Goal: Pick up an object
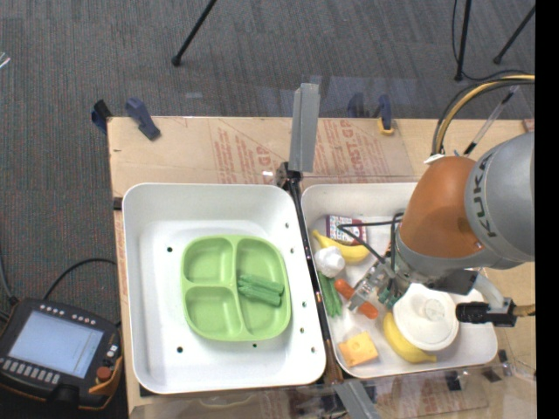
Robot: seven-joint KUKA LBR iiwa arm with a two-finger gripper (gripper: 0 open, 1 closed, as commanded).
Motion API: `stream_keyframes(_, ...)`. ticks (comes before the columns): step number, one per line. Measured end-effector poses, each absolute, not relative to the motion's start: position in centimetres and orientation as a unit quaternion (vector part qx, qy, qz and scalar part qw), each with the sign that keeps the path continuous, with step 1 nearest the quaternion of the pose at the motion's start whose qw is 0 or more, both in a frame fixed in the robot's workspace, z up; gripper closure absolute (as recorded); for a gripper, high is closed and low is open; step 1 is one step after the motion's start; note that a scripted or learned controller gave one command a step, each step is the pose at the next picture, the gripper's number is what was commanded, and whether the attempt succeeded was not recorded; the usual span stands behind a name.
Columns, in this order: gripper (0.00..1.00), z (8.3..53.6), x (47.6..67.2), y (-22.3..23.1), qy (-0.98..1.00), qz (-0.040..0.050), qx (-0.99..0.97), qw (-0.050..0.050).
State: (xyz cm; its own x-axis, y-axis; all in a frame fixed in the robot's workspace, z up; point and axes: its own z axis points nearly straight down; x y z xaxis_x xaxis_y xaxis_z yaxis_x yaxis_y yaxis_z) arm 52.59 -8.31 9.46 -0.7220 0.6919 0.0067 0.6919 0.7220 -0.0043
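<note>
A worktop (201, 151) of pale brown board, printed with faint red lettering, is seen from above. Two shallow white bins are carried on it side by side, touching along their inner edges. The left bin (148, 234) lies toward the worktop's left edge; the right bin (367, 195) lies beside it. A grey upright post (304, 133) is set at the far end of the seam between the bins. Blue clamps (140, 116) are fixed at the far left corner of the board, and further clamps (384, 116) are seen along its far edge. Dark carpet (262, 42) is seen beyond the worktop.
</note>
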Motion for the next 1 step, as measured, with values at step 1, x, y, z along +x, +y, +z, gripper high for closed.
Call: stream_keyframes(1,1.0,24.64,55.21,-2.42,-0.929,-0.0023,-0.37,-0.005)
